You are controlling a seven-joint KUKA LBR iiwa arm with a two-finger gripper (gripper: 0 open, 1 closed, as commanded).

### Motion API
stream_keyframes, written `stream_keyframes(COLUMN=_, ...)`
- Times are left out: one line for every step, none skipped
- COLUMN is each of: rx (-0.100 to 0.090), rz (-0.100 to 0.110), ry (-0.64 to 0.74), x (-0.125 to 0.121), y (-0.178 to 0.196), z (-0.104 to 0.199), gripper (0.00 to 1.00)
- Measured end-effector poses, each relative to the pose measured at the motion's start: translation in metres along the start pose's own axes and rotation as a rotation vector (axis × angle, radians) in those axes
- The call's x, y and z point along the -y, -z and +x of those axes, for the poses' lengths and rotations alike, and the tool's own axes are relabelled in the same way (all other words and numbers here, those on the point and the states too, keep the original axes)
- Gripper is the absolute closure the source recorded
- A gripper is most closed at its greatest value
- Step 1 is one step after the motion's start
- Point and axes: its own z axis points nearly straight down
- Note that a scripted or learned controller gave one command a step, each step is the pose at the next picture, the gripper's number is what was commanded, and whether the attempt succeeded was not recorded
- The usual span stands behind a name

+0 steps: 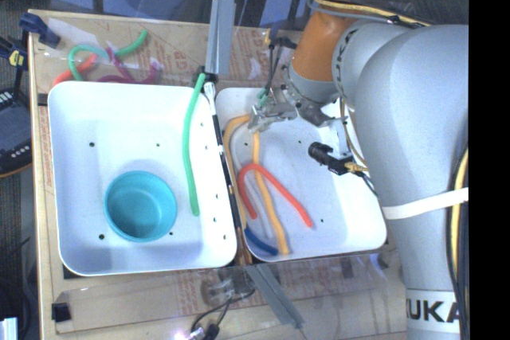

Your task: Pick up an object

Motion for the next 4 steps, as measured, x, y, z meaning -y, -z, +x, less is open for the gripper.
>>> stream_keyframes(rx=0.000, rz=0.000, ry=0.000, x=0.000, y=0.000, z=0.000, gripper=0.00)
stream_keyframes(rx=0.015, rz=-0.006, ry=-0.034, x=-0.005, y=-0.006, z=0.032, gripper=0.00)
stream_keyframes(rx=0.012, rz=-0.005, ry=-0.029, x=-0.005, y=0.004, z=0.034, gripper=1.00)
stream_keyframes(rx=0.012, rz=-0.005, ry=-0.029, x=-0.005, y=0.004, z=0.034, gripper=0.00)
